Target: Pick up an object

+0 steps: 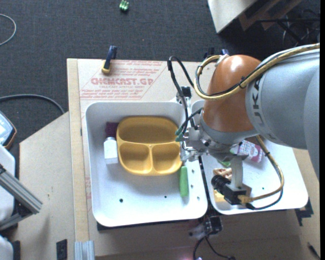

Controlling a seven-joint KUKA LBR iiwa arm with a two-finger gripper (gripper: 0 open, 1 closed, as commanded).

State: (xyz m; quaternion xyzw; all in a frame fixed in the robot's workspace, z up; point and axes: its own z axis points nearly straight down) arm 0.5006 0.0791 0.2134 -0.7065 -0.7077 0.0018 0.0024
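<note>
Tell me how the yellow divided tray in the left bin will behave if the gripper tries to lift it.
The yellow divided tray looks like rigid moulded plastic, so it should stay stiff. It is broad and shallow, so a rim pinch would probably let it tilt. Its smooth surface may slip. It sits close to the white bottle and green object, which might get nudged.

Dark grey carpet floor [61, 30] filled the top and left. A pale wood board [76, 152] served as the bench top, red print reading "CHEMCAST" near its far edge. A blue and yellow clamp [108, 59] sat on that edge. 1 thin white cable [38, 96] curved over the carpet at left. A small green item [124, 5] lay on the floor up top. Aluminium framing [18, 195] stood lower left. Lighting was even, soft.
</note>
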